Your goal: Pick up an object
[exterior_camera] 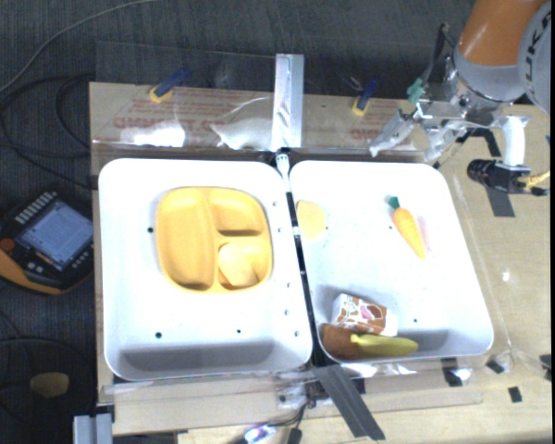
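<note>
Your tool (pixel 416 137) is hovering past the right bin's (pixel 462 248) far rim at about one o'clock, holding nothing; whether it is open or closed, you cannot tell. The toy carrot (pixel 408 229) is lying nearest inside. A snack packet (pixel 363 314) and banana (pixel 385 344) are resting toward six o'clock.

Arm (pixel 499 35) upper right, hand (pixel 424 135) angled down-left
</note>
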`<state>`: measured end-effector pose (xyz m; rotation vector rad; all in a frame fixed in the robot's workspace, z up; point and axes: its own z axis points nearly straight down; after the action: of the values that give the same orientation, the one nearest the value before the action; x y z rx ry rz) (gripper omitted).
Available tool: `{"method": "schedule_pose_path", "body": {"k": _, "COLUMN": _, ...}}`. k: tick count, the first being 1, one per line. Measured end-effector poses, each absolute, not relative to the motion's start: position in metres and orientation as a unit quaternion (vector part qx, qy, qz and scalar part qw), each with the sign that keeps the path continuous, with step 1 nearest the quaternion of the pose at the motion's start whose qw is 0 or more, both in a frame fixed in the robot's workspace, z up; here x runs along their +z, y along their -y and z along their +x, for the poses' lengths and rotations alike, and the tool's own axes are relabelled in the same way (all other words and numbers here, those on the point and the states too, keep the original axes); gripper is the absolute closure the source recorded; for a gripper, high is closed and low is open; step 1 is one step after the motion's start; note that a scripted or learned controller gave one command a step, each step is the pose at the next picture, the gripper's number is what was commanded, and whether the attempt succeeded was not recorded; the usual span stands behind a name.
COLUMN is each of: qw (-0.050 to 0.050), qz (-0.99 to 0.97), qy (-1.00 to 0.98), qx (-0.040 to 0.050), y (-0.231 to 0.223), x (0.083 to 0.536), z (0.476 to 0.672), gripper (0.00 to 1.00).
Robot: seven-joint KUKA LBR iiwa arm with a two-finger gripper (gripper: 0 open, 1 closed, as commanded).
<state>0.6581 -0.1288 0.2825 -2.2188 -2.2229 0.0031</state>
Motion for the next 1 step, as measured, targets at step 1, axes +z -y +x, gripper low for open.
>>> {"method": "schedule_pose_path", "body": {"k": 1, "qw": 0.0, "qz": -0.763, "qy": 0.646, "qx": 0.0014, "y": 0.1347, "x": 0.3175, "z": 0.658, "gripper": 0.0}}
